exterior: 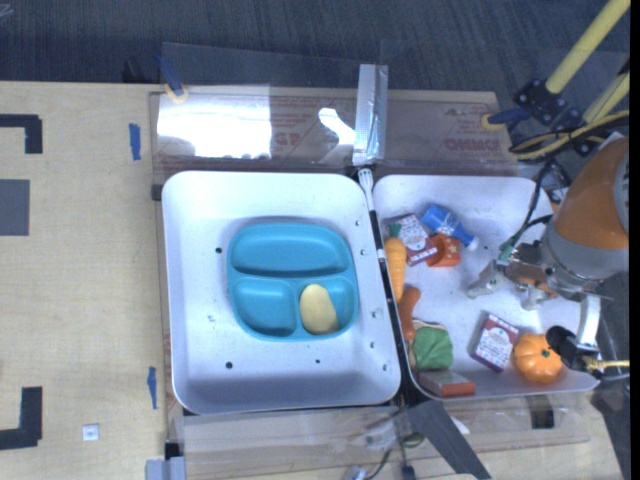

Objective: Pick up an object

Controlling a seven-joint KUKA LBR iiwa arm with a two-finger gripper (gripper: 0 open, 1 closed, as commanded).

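Two white bins side by side on the counter (pixel 70 268); taking the blue tray (pixel 292 278) in the left bin (pixel 190 298) as landmark. Tray has three compartments; a pale yellow potato-like piece (pixel 318 308) lies in its lower right compartment. Right of the tray, past the wall between the bins, the right bin (pixel 480 196) holds the clutter: an orange carrot (pixel 396 266) lying lengthwise just along that wall, a small red and white packet (pixel 411 232) beside it, a blue wrapped item (pixel 443 222) further right and up, a red piece (pixel 444 254) touching below that. Lower right of the tray: a green leafy toy (pixel 433 348), a thin red stick (pixel 459 389) under it at the bin's near edge, then a red and white box (pixel 495 343) and a small orange pumpkin (pixel 539 358) touching it. The arm (pixel 595 218) reaches in far right of the tray, orange band showing; gripper (pixel 487 280) sits low over bare bin floor, between the red piece and the box, above the pumpkin. Nothing seen between its fingers; how far open they are I cannot tell.
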